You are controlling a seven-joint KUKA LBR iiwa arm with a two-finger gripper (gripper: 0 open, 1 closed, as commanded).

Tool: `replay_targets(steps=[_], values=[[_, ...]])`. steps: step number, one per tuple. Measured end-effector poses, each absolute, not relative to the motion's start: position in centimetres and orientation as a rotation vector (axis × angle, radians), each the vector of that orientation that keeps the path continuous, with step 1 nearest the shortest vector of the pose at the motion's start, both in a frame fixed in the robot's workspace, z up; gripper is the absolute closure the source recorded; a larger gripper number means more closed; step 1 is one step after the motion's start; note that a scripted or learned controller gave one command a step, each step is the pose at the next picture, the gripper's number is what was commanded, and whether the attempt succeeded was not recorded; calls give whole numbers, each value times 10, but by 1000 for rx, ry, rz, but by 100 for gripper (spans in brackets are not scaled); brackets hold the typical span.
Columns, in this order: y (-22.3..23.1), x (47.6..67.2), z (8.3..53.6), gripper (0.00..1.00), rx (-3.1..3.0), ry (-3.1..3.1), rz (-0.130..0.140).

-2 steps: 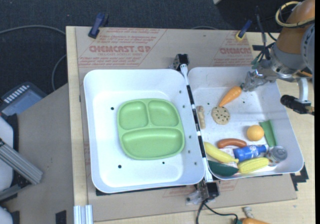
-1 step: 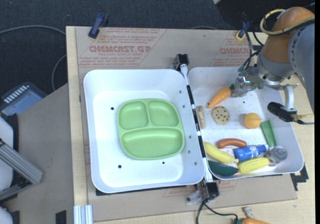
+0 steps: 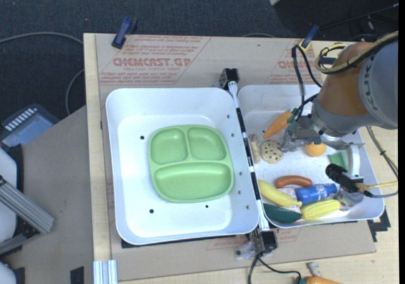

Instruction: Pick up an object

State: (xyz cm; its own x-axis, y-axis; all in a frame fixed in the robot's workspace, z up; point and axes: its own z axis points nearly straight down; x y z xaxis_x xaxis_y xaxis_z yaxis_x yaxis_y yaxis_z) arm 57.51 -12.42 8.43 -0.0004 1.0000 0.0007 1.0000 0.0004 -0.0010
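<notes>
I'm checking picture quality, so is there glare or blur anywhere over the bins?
In the camera view, the left bin looks bright, nearly washed out at its rim; the green plate stays sharp; the arm looks slightly soft; the toy food beneath sits in mild shadow.

Divided green plate (image 3: 190, 164): smooth plastic, soft sheen. White bins (image 3: 126, 150): glossy moulded plastic. Bench top (image 3: 158, 61): matt brown printed cardboard. Toy banana (image 3: 276, 193), corn cob (image 3: 321, 209): shiny plastic.
</notes>
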Motion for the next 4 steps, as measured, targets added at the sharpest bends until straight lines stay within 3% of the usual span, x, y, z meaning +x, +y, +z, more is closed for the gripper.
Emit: replay_targets(steps=[1, 2, 4], values=[[-125, 575, 85, 0, -2222, -2221, 0], [-125, 657, 83, 0, -2214, -2213, 14], [-96, 661, 81, 0, -2213, -2208, 30]])
